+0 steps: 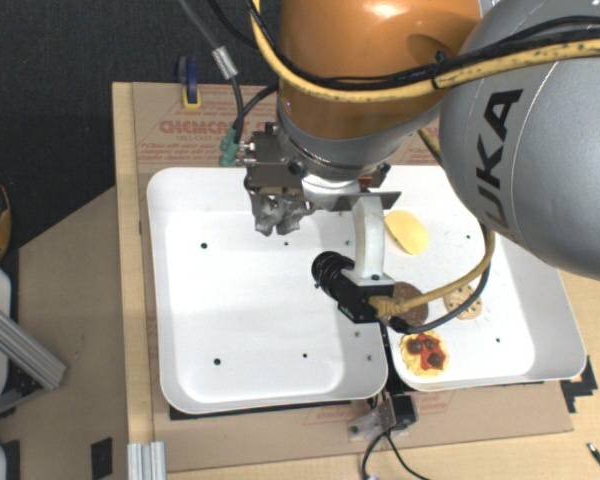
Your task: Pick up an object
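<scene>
here, at the far left, dark floor borders a cardboard-coloured bench (130, 268), with a bit of metal framing (20, 353) lying at an angle by the lower left corner. a small blue and yellow clamp (190, 83) sits on the bench's back edge, just above red printed lettering. moving right, the left bin (195, 368) is a shallow white tray with a few small dark dots on its floor. over its back right part hangs the gripper (278, 216), a grey metal assembly under the arm's wrist, its tips close above the bin floor and with no object seen between them; from this angle it cannot be told how far apart the jaws stand. above it the orange band (370, 28) of the arm takes up the top middle of the view, wrapped by yellow and black cables. just right of the gripper a white bracket (370, 238) drops down to a black cylindrical fitting (342, 283) that sits over the seam between the two bins. further right, in the right bin (540, 353), lies a pale yellow rounded object (408, 233) near the back, partly under the arm. a brown round piece (408, 303) lies near the seam, and a small yellow item with red and dark spots (425, 353) rests in the front left corner of that bin. the grey arm body (540, 148) covers the upper right.
</scene>
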You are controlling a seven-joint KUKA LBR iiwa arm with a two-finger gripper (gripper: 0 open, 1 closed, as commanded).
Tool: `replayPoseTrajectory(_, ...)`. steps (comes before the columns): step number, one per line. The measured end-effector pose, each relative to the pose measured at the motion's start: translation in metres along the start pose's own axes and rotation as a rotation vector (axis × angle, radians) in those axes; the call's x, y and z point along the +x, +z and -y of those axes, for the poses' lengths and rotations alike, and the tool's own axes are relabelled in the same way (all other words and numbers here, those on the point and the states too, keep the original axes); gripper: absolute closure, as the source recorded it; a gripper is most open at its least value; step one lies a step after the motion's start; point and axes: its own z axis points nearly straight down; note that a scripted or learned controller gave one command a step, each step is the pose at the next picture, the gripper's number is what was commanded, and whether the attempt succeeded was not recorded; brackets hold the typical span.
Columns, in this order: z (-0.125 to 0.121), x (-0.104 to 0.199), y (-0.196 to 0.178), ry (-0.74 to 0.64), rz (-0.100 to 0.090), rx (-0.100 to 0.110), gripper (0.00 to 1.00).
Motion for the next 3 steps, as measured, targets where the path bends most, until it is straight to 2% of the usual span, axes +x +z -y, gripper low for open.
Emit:
replayPoseTrajectory(1,-0.001,0.001,-0.018,-0.003,-0.007,-0.014,1.0)
replayPoseTrajectory(2,0.008,0.0,0.072,-0.001,-0.001,-0.001,1.0)
replayPoseTrajectory(3,0.008,-0.001,-0.13,-0.003,-0.016,-0.032,1.0)
